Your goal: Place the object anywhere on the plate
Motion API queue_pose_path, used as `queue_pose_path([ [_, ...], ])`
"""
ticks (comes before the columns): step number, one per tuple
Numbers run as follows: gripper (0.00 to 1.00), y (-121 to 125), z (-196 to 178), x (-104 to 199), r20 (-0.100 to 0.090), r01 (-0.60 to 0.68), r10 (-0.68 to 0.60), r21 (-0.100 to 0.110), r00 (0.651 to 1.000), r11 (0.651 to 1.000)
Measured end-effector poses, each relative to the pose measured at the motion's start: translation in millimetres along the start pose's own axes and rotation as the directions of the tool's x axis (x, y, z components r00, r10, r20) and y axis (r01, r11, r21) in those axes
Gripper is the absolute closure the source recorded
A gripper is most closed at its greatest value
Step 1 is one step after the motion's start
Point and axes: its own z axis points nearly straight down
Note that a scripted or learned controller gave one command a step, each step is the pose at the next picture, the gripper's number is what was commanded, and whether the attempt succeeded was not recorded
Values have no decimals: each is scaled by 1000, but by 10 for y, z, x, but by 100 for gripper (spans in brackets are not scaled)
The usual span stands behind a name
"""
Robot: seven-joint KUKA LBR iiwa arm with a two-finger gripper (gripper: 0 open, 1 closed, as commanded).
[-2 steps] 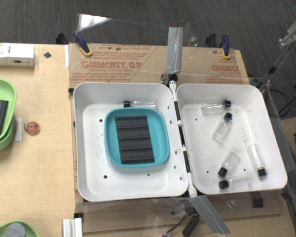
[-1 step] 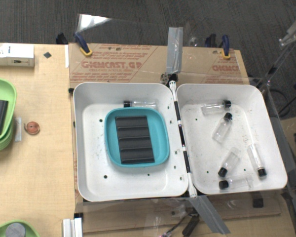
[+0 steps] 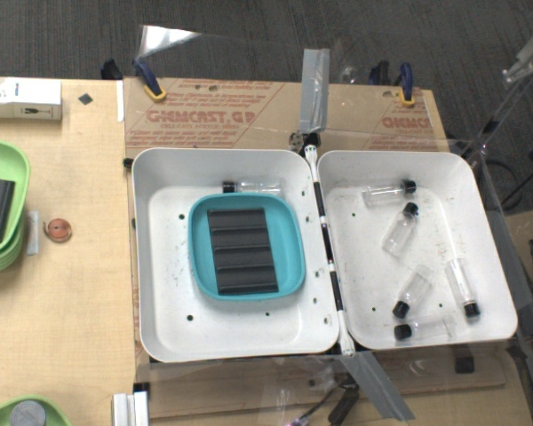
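1. Plate [image 3: 289, 238], teal, sits mid left bin [image 3: 160, 327]. A black ribbed pad [image 3: 242, 248] covers most of its middle, leaving a bare teal band round the rim.
2. No vial lies on the plate or pad, so I judge the task at its first step: pick not yet made, place not started.
3. The task's object is, by my reading, one of the clear black-capped vials. Five lie loose in the right bin [image 3: 480, 238]:
   - far vial [image 3: 384, 193], lying across near the back wall
   - mid vial [image 3: 400, 231], slanted, just in front of it
   - centre vial [image 3: 412, 289], slanted
   - right vial [image 3: 459, 282], near the right wall, cap toward the front
   - front vial [image 3: 419, 329], by the front wall
4. A sixth vial [image 3: 250, 186] lies in the left bin just behind the plate's far rim. It is glassy and faint, so I cannot tell if it touches the rim.
5. Next move calls for:
   - picking one vial that is well apart from its neighbours and the walls; the centre vial looks the best bet
   - closing across its narrow width, since a round clear body will likely roll or slip
   - carrying it over the divider and setting it low on the pad, where the ribs should stop it rolling
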Motion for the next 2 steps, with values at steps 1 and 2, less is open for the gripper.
queue_pose_path([
  [1,0,0,0,0,0,0,0,0,1000,1000],
  [2,0,0,0,0,0,0,0,0,1000,1000],
])
